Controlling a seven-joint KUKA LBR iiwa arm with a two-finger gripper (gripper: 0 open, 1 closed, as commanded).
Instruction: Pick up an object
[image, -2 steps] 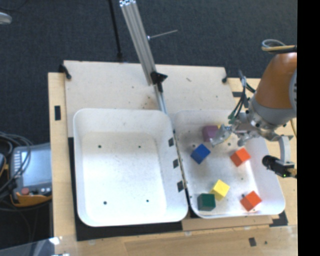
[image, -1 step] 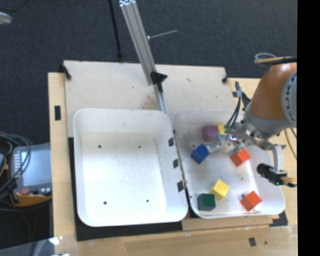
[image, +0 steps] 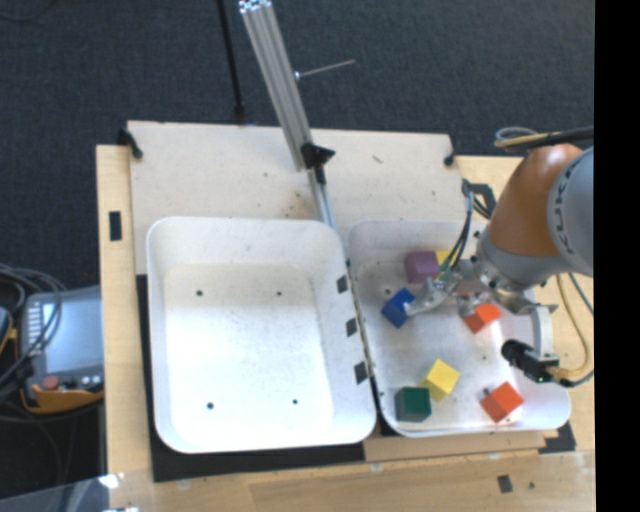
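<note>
Small blue cube (image: 397, 307), matte, sitting in the right bin (image: 560, 410) just left of the tool (image: 437, 293), touching or nearly touching its tip. Turned so one corner points toward the tool; no long axis, equal on all sides. Tool reaching in from the right, low over the bin floor; whether apart or together cannot be told. Purple cube (image: 421, 265) just above the tool, close beside it. Orange cube (image: 483, 317) just right of the tool, under the wrist. Yellow cube (image: 441, 378) below the tool, green cube (image: 412, 403) further below and slightly left, second orange cube (image: 502, 401) well below and right. Left bin (image: 170, 250) well to the left, on the bench (image: 115, 300).
</note>
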